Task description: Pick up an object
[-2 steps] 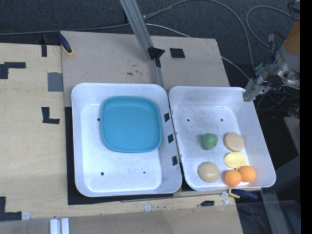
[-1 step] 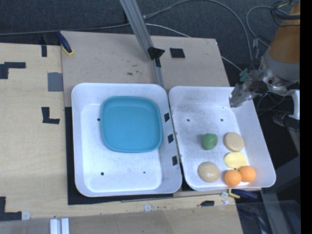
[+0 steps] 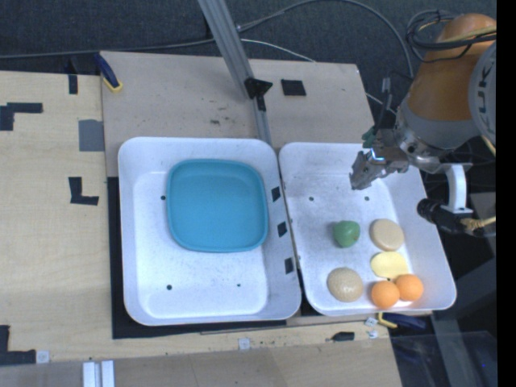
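Gripper (image 3: 364,172) above right bin (image 3: 322,164), jaw state: cannot tell
Green ball (image 3: 347,233) lies nearest, toward the bin's near edge; 5 other pieces beyond it

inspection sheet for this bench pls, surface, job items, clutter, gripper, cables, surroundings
surface: wooden bench with black tape marks, bearing a left bin and a right bin, side by side.
job's things: in the right bin, a green ball, a tan round piece, a yellow piece, a beige round piece and two orange balls, clustered in the near half.
clutter: a blue square plate in the left bin.
grippers: gripper over the right bin's far part, nothing seen between its fingers.
cables: black cables on the floor beyond the bench and looped at the arm.
surroundings: dark carpet; a slanted metal pole.
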